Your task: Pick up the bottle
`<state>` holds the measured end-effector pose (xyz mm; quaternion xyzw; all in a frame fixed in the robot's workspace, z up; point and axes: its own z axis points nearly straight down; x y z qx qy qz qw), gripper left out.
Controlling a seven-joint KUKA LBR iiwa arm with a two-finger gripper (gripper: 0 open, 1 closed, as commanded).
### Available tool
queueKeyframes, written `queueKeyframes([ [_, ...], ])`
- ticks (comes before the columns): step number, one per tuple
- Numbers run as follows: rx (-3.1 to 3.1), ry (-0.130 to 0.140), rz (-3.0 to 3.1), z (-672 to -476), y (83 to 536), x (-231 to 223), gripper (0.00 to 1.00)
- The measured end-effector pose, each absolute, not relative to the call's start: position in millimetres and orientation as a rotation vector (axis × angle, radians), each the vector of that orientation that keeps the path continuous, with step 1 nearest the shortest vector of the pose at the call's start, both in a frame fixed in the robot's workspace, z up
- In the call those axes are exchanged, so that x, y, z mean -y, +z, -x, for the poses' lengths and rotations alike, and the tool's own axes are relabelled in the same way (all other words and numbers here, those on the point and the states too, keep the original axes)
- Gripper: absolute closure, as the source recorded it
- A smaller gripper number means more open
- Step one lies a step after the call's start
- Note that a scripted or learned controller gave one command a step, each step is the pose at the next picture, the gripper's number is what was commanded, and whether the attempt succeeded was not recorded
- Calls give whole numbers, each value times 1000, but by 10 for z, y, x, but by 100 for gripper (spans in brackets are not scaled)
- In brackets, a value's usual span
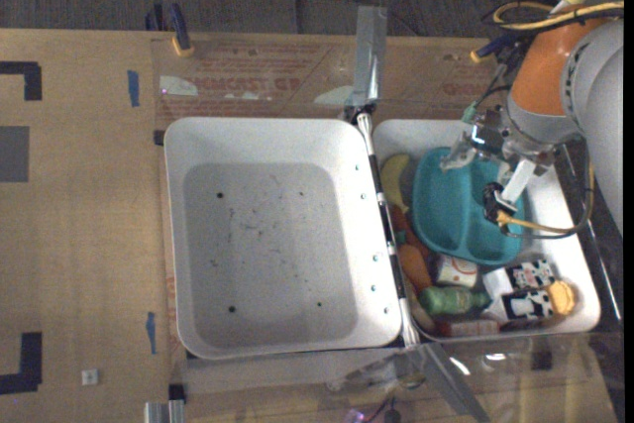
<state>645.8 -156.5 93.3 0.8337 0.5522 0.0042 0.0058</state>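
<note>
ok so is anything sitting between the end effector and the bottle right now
Yes. The end effector is over the far side of the right bin, above the teal tray. The green bottle lies on its side near the bin's front edge, partly under that tray's lower rim and crowded by a white cup and small cartons.

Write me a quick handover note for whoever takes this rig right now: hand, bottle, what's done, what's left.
Hand: over the right bin, above the teal dish. Nothing visible in its grip.
Bottle: green, lying on its side near the front of the right bin, packed among a black-and-white carton, an orange toy and other small items.
Left bin: beside it, holds none of the job's things.
Done: nothing; bottle not yet picked.
Left: bring the hand toward the front of the bin, down onto the bottle, grip, lift.
</note>
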Motion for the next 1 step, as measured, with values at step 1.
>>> queueKeyframes([
  [1,-1729,20,-2604,-6483,1064,1559,100],
])
